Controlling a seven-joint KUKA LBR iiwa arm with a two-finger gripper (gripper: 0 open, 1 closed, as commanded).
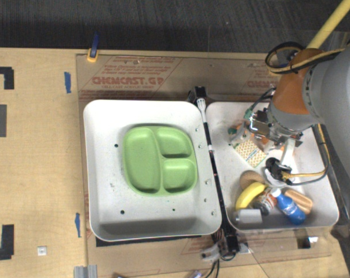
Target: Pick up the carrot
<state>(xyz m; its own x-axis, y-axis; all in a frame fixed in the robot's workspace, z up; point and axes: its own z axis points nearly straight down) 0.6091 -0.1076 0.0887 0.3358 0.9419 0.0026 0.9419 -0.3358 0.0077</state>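
Arm (331, 91) reaches in from the right, over the far half of the right bin (328, 212). Orange band sits above the wrist. Gripper (263, 127) is low over the bin's far-left part. I can't make out from here whether it is spread or closed; the wrist body hides the tips.

Carrot (239, 130): I read it as the small orange piece with a green end, lying on the bin floor just left of the gripper. Whether they touch, I can't tell. Nothing confirms a grasp.

Just nearer than the carrot lies a checked pad (250, 152). In the near half of the right bin: banana (250, 194), blue bottle (289, 207) and a brown piece (301, 199), all crowded together, well apart from the carrot.

Left bin (97, 172) holds a green divided plate (160, 158), roughly centred.
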